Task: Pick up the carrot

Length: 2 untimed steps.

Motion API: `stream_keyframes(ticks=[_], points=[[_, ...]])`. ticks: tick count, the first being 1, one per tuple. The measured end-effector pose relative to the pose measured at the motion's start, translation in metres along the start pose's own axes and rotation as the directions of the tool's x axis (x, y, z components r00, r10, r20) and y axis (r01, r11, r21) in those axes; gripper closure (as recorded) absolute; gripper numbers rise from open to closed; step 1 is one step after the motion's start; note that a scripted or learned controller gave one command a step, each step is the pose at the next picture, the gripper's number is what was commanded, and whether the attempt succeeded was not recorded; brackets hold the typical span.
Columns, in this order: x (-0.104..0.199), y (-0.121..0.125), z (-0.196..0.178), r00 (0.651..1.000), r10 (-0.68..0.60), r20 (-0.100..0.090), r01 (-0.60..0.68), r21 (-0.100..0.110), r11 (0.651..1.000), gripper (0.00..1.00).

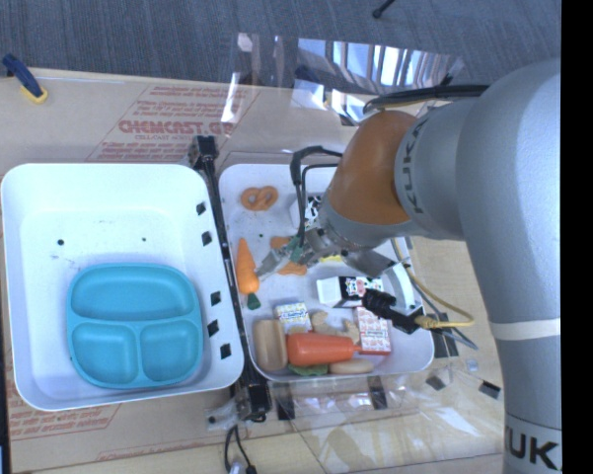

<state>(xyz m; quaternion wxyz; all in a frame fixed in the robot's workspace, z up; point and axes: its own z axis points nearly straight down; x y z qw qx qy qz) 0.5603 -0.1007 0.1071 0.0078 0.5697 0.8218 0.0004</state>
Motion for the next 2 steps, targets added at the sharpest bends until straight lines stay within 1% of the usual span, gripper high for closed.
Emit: stream_keyframes(ticks=[1, 2], points=[[0.001, -0.001, -0.007, 1.0, -0.006, -0.003, 0.006, 0.005, 1.0, 1.0], [0.098, 0.034, -0.088, 0.998, 0.056, -0.013, -0.056, 0.006, 0.998, 1.0]])
